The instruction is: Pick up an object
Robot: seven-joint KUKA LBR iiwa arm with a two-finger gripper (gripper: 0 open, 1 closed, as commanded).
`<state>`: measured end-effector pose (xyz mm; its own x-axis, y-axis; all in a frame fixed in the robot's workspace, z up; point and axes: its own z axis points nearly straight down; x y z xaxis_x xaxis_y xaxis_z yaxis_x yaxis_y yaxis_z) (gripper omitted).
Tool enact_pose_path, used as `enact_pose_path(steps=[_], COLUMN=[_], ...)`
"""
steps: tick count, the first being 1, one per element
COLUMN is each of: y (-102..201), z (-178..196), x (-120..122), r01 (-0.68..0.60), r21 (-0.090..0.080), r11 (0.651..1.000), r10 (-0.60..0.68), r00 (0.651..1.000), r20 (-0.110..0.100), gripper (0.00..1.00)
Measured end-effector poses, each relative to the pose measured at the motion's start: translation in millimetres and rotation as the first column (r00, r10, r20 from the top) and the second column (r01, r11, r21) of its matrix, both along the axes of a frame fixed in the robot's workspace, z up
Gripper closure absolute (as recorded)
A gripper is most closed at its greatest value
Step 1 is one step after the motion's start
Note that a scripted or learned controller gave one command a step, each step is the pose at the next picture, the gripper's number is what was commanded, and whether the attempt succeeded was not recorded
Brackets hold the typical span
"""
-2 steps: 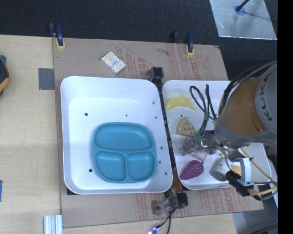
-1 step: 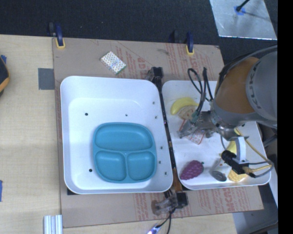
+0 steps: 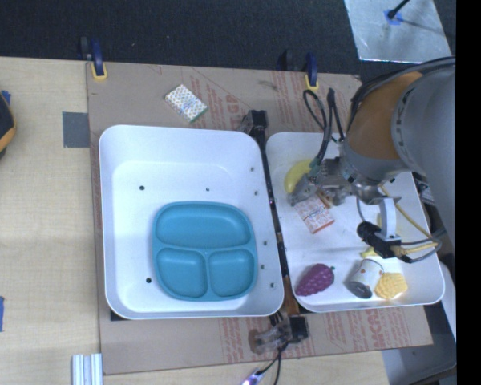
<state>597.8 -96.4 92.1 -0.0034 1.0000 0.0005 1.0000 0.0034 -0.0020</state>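
Note:
The right bin [image 3: 305,299] holds several small objects: a yellow banana-like piece [image 3: 295,175] near its back left, a white packet with red print [image 3: 313,214] in the middle, a purple grape bunch [image 3: 314,279] at the front, a small grey-and-white cup [image 3: 362,278] and a yellow corn-like piece [image 3: 390,285] at the front right. My gripper [image 3: 315,184] hangs low over the bin's back left, right beside the yellow piece and just above the packet. The arm's grey body with its orange band [image 3: 377,127] covers the bin's back right.
The left bin [image 3: 120,167] holds a teal divided plate [image 3: 204,249]. A small patterned packet [image 3: 185,102] lies on the brown mat behind it. Black cables [image 3: 325,115] trail by the wrist. Clamps sit along the mat's back edge.

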Motion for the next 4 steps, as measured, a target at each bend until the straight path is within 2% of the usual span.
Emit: enact_pose_path(steps=[1,2,3,4], y=[-7,-24,-12,-13], z=[0,-1,0,10], x=[58,-11,25,25], r01=[-0.002,-0.001,-0.001,-0.004], r21=[0.0,-0.001,0.0,-0.001], r11=[1.0,1.0,1.0,1.0], r10=[0.002,0.001,0.001,0.004], r00=[1.0,1.0,1.0,1.0], r20=[-0.002,-0.002,0.0,-0.002], gripper=[0.0,0.0,0.0,1.0])
